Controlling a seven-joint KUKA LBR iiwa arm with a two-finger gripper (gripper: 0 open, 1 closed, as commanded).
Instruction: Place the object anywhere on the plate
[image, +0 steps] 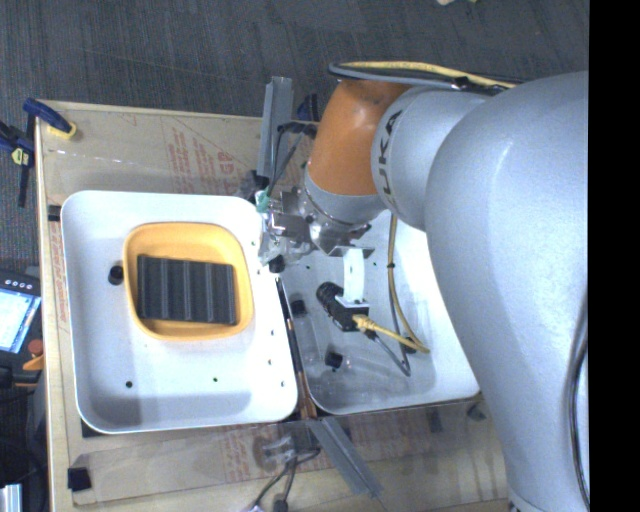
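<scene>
"The object (335, 358), where is it lying?"

"My gripper (272, 240) is hanging over the wall where the two bins meet, and I cannot tell whether it is spread or closed, nor whether anything is in it. I'm judging the object to be the small dark piece lying loose on the floor of the bin (440, 375) under my wrist. It's near my gripper on the side toward the camera, and apart from it. It's too small for me to be sure of its shape."

"How are you expecting it to handle?"

"Light, I'm guessing, and probably stiff. Being so small, it's likely to skid on the smooth white floor, so I'm planning to come straight down and take it across its narrow middle."

"And the containers?"

"Just across the wall from my gripper, away from my arm, the other bin (80, 300) is holding the yellow plate (145, 240), lying flat. A dark ridged slab (190, 288) is covering most of the plate's middle, leaving the yellow rim bare. A small black knob (115, 272) is sitting on that bin's floor, touching or just beside the plate's far edge; I can't say which."
</scene>
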